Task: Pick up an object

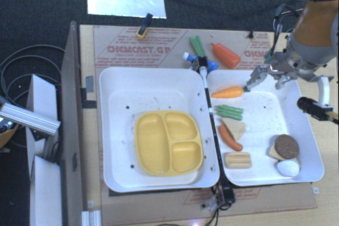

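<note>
Grey end effector [253, 82] hangs beside the orange carrot [228, 93], its opening unclear.

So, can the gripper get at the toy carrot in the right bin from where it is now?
Probably yes. The gripper hangs just right of the toy carrot, which lies alone near the right bin's upper edge; the green beans below lie apart from it, and nothing covers it.

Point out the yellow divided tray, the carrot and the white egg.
yellow divided tray [150, 141]: camera view, its large left compartment.
carrot [228, 93]: camera view, middle of its body.
white egg [288, 168]: camera view, its centre.
</note>
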`<state>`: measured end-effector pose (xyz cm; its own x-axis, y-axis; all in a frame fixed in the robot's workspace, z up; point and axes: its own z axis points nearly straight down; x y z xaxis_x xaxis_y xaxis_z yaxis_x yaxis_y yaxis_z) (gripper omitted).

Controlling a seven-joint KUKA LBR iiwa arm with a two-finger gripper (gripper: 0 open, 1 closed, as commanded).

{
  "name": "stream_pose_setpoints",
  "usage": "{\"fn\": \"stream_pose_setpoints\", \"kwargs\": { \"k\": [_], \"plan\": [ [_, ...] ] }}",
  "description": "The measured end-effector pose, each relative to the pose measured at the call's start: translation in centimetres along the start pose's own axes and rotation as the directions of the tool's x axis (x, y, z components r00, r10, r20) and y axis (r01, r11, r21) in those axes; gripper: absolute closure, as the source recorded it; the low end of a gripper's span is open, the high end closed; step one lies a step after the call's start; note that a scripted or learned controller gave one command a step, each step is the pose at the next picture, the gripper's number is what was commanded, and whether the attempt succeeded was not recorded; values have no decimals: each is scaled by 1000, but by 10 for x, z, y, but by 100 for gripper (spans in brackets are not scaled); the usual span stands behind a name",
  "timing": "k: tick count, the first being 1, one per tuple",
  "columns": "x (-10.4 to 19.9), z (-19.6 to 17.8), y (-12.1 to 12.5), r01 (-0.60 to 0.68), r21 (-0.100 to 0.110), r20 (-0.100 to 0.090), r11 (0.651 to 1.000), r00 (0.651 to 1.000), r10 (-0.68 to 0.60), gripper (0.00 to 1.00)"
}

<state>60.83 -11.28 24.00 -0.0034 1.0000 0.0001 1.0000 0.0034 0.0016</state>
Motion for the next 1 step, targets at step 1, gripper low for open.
{"fn": "stream_pose_setpoints", "kwargs": {
  "k": [1],
  "plan": [
    [-1,141,-35,0,-11,3,1000,1000,0,0]
  ]
}}
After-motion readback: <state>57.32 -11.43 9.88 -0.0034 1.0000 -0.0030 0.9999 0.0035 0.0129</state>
